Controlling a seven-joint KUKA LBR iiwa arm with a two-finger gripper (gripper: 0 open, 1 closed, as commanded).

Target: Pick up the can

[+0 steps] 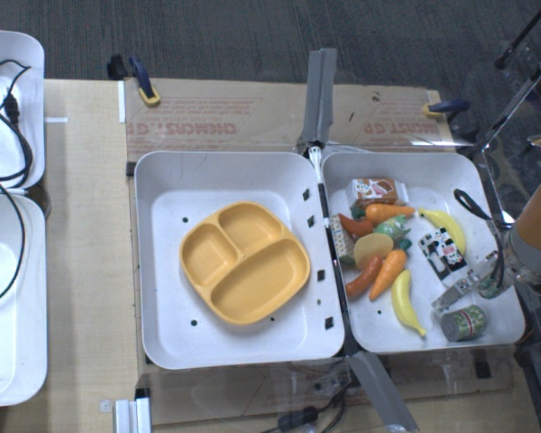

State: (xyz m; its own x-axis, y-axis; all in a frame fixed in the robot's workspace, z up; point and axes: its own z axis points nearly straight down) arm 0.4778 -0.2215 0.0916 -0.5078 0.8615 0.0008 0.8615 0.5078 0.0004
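Observation:
The can (463,323) is small, greenish and silver, and lies on its side in the front right corner of the right bin (370,332). My gripper (453,297) reaches in from the right edge and hovers low just above and behind the can, its metal tip pointing left. Nothing can be seen held in it. A short gap separates the tip from the can's top side. The arm's orange band (534,224) shows at the right edge.
The right bin also holds two bananas (406,303), several carrots (388,273), a small box (376,189), a black-and-white item (442,249) and a black loop (473,206). A yellow divided plate (245,262) lies in the left bin (153,242).

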